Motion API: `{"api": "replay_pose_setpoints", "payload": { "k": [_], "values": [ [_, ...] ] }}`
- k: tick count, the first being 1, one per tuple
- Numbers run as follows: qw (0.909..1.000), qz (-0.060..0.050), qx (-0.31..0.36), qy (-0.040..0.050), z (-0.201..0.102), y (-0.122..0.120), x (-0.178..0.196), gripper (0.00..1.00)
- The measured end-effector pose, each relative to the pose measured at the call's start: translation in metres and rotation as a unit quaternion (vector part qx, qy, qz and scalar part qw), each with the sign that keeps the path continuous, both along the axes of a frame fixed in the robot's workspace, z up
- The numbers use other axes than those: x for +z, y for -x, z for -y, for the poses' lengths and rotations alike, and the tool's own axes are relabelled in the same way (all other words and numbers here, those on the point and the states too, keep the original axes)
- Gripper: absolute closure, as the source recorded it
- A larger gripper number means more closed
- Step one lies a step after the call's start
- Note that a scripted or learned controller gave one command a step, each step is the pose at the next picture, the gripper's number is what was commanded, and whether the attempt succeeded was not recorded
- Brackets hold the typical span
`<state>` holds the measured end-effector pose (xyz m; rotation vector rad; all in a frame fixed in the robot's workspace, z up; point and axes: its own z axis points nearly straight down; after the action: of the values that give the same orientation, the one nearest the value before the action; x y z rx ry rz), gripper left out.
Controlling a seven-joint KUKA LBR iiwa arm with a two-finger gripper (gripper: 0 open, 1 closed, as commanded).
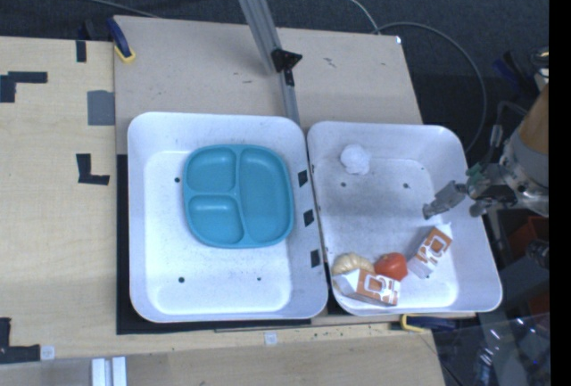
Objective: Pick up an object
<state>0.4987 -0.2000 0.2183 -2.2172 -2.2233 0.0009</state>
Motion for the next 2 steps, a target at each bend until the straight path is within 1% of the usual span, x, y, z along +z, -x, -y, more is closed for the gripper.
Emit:
{"api": "replay_pose_setpoints", "payload": {
  "k": [1, 2],
  "values": [
    [1.0, 0.0, 0.0, -0.0001, 0.0, 0.0, 0.0, 0.0],
    [1.0, -0.003, 0.0, -0.0005, -0.006, -0.005, -0.06, 0.0]
  ]
}}
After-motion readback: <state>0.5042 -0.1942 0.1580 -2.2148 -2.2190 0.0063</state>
